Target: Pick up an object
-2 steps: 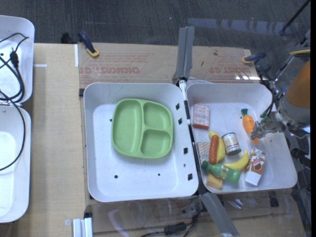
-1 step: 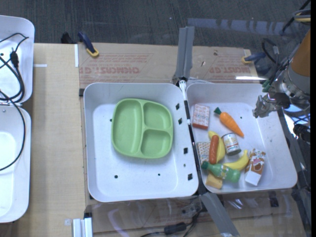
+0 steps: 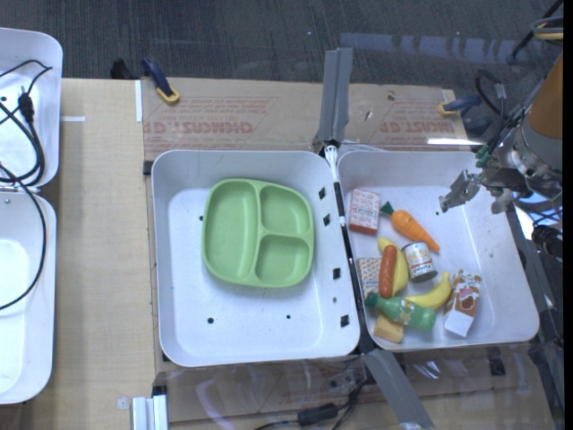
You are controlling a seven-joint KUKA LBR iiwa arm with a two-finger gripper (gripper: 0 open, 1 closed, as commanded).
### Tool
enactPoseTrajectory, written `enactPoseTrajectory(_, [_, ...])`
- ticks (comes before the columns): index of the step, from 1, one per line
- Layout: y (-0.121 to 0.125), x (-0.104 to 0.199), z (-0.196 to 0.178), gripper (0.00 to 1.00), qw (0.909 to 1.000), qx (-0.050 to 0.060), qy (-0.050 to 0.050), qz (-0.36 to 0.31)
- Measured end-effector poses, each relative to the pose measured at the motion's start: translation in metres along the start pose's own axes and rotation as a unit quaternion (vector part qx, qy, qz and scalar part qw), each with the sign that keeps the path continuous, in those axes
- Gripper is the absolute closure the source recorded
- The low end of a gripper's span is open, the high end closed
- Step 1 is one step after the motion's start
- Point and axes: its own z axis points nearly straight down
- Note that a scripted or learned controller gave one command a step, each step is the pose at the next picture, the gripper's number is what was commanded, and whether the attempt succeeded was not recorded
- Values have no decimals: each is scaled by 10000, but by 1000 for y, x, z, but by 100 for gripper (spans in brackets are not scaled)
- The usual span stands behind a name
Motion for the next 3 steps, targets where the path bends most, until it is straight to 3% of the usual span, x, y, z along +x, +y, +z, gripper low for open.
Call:
enactPoseTrajectory(1, [17,31,134,0,9988,-10,4,493])
enactPoseTrajectory(2, [-43,41,135,0,9929,5,6,1192])
enactPoseTrajectory(3, [-44,40,130,100,9927,39,6,1204])
